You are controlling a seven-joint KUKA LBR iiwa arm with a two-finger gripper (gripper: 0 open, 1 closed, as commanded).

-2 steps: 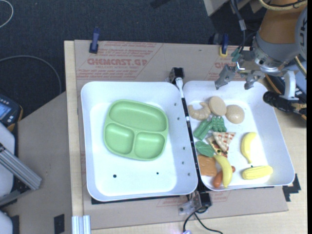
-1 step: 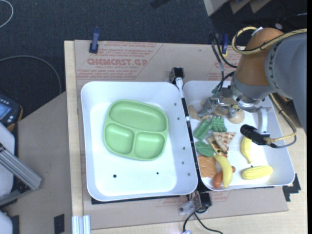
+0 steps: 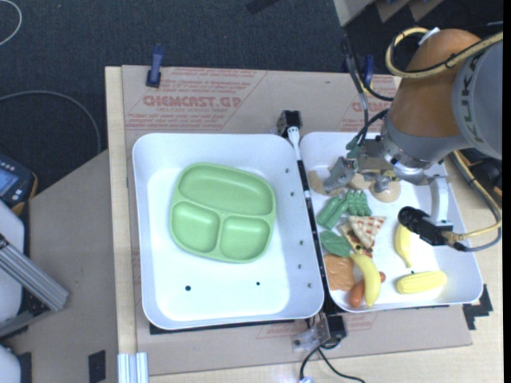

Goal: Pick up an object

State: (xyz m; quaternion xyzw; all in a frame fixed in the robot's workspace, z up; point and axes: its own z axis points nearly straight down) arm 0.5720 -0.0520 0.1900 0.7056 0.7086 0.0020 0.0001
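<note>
We look down on dark blue-grey carpet (image 3: pixel 72 46) around a pale bench (image 3: pixel 72 214); a brown cardboard sheet (image 3: pixel 207 94) printed in red lies on it, held by a blue clamp (image 3: pixel 155 66); white cable (image 3: pixel 12 18) loops at upper left; light falls evenly.

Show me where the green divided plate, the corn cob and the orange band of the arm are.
green divided plate (image 3: pixel 222 211), camera view, on its central ridge.
corn cob (image 3: pixel 421 282), camera view, on its middle.
orange band (image 3: pixel 435 66), camera view, on its top side.
</note>
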